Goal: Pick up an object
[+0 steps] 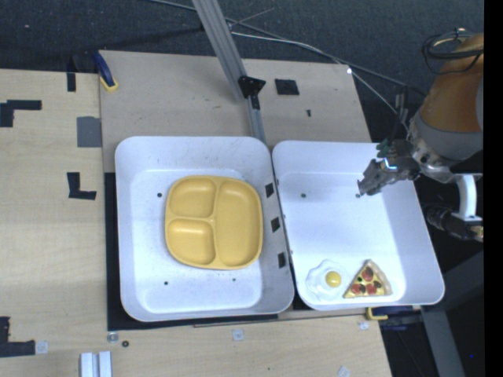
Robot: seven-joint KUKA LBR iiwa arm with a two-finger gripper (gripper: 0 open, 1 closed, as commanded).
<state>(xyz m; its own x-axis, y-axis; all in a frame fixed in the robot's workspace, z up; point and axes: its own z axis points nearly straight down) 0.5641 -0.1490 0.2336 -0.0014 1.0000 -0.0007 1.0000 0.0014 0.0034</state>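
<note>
**Arm hung over the right bin, toy food lay at its near edge**

The bench [47, 234] was pale wood with black tape marks and grey patches on its left part, and a lighter board [189, 93] lay under the 2 bins. Beyond the bench the floor was dark carpet [314, 14], crossed by thin cables. A grey metal pole [224, 42] slanted down from the top of the view to a black clamp [250, 85] on the board's far side, and a blue and yellow clip [104, 71] sat at the board's far left corner.

The left bin [141, 289] held 1 yellow divided plate [214, 221] with 3 compartments, lying flat near its middle. The right bin [346, 218] held 2 toy foods at its near edge: a fried egg [325, 278] and, just beside it on the right, a pizza slice [368, 280]. Small black clips sat along the seam between the bins.

The gripper [376, 177] hovered above the far right part of the right bin, well apart from the egg and the pizza slice, with nothing between its fingers. Whether the pincer was wide or narrow could not be told.
</note>
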